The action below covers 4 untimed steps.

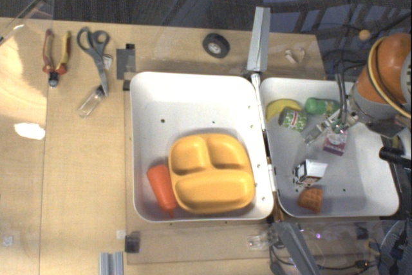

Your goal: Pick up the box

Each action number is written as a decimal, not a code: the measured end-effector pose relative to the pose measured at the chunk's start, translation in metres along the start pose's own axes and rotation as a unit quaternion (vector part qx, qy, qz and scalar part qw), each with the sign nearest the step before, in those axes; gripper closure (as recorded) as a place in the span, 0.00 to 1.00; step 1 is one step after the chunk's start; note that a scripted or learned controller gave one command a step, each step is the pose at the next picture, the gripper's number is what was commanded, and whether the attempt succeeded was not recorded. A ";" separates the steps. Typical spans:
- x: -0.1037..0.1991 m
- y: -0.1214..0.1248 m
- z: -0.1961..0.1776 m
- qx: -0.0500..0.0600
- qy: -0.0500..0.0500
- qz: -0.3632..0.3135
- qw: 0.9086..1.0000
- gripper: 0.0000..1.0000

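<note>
A small white box point(313, 170) with a dark side lies in the right bin point(373, 190), near its front left. My gripper point(334, 126) reaches in from the right and hangs over the middle of that bin, behind and to the right of the white box. Directly beneath the gripper is a small purple and white packet point(335, 143); whether the gripper touches it is unclear. The arm's orange band point(388, 71) shows at the right edge.
The right bin also holds a banana point(282, 107), a green bottle point(320, 105), a red-and-green can point(293, 120) and an orange-brown block point(311, 199). The left bin point(193, 96) holds a yellow divided plate point(210, 172) and an orange carrot point(161, 189). Scissors point(96, 55) and pliers point(54, 56) lie on the bench at left.
</note>
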<state>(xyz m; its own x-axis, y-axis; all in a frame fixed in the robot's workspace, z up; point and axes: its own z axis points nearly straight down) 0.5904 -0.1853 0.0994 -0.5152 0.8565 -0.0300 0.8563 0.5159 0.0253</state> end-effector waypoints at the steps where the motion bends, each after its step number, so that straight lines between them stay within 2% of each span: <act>1: 0.008 0.002 0.011 0.008 0.011 -0.008 1.000 0.00; 2: -0.010 -0.022 0.011 0.009 0.010 0.076 0.997 0.00; 3: 0.001 -0.029 0.010 0.010 0.009 0.142 0.990 0.00; 4: -0.001 -0.026 -0.003 0.005 0.005 0.140 0.990 1.00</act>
<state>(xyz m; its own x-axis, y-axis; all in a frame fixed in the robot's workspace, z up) 0.5689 -0.1998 0.1019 -0.2571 0.9663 -0.0124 0.9661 0.2573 0.0209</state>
